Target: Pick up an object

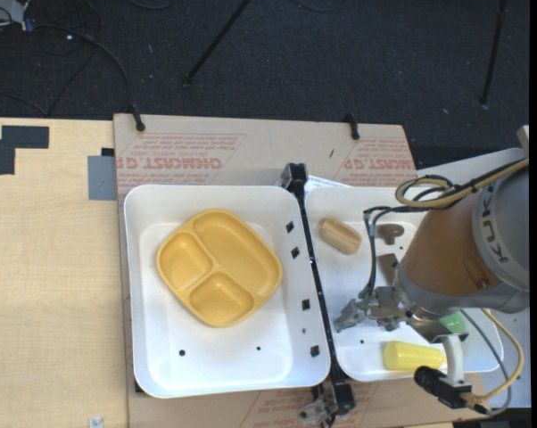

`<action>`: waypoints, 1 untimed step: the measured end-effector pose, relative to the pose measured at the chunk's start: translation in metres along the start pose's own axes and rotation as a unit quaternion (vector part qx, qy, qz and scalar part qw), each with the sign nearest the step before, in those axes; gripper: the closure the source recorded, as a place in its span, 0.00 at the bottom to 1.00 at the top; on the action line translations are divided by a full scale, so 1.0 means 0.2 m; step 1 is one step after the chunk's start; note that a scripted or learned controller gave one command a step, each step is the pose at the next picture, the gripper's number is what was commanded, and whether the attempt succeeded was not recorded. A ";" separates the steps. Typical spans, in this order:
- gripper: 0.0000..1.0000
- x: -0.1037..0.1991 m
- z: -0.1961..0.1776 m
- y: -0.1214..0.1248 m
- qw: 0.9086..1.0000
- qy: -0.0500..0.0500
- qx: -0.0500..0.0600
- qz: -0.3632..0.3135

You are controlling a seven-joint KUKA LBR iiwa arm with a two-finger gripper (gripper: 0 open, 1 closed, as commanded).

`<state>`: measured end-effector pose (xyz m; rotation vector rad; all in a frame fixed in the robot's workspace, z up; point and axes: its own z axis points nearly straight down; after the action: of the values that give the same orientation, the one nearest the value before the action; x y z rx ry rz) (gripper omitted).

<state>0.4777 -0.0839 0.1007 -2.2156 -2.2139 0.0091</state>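
Two white bins side by side on cardboard backing, black divider strip (309, 283) between them, presumably to keep the contents of each from migrating.

Left bin (152, 364): yellow sectioned plate (218, 266), lying flat, rotated diagonal to the walls, well apart from the arm.

Right bin (358, 368): tan wooden block (340, 236) near the far end, just beside the divider; small brown piece (390, 233) a little right of it; yellow object (413, 357) at the near end, with something green (450, 325) just behind it, mostly hidden by the arm.

Arm (469, 248) reaching in from the right, wrist low over the right bin. Gripper (353, 315) between the wooden block and the yellow object, near the divider, pointing left and down at bare bin floor.

Finger spread: cannot tell (metal parts too small and cluttered by cables). Nothing visible in the grasp, so not counted as holding.

Pick candidates: yellow object closest, block next. Judged as still in approach, pick not made. Likely risk: gripper aimed at the gap between the two, closing on nothing.
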 end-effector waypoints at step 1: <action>1.00 0.00 -0.06 0.01 1.000 0.000 -0.001 0.002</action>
<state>0.4789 -0.0848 0.1132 -2.2200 -2.2114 0.0068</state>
